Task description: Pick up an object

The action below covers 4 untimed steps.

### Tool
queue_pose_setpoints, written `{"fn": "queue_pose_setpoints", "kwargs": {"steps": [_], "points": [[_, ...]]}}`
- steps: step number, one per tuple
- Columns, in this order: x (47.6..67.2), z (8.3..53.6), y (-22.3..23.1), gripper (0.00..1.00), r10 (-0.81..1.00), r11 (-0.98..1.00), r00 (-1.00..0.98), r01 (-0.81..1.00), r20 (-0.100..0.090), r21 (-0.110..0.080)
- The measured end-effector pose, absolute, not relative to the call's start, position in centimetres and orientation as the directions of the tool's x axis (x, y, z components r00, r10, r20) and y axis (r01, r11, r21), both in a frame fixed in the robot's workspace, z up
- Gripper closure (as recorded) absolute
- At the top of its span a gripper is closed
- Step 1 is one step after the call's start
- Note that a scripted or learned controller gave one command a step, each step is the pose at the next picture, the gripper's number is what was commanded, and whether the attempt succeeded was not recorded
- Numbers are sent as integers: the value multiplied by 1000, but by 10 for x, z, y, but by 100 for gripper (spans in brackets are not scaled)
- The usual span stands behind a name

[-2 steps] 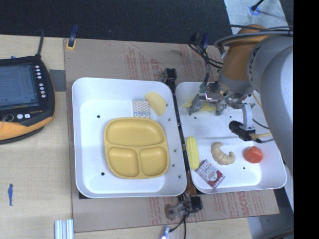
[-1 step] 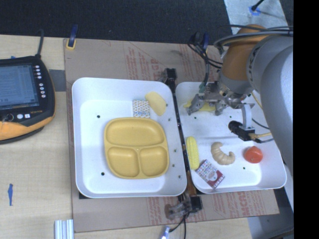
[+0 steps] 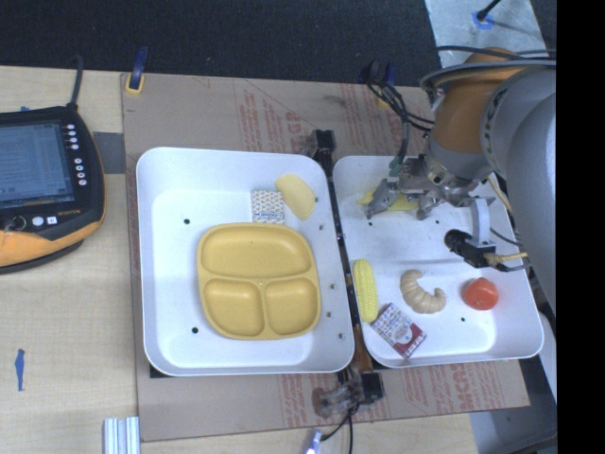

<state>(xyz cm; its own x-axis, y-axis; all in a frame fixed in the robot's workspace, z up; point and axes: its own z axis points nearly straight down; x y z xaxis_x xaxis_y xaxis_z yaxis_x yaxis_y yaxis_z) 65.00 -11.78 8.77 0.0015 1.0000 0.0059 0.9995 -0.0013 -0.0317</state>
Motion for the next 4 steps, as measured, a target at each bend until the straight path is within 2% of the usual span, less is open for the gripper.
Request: {"fn": "queue_pose_setpoints", "kwargs": {"steps": [1,2,3,4], "points": [[653,108,-164,0,1000,-1,1,1000,1,-15],[657,179,-193,0,1000,2,-2,1000,0,0],[654,91,-177,0,1000,5,-5,1000,1,-14],[657,172,-212,0,1000,2,-2,1000,0,0]]}}
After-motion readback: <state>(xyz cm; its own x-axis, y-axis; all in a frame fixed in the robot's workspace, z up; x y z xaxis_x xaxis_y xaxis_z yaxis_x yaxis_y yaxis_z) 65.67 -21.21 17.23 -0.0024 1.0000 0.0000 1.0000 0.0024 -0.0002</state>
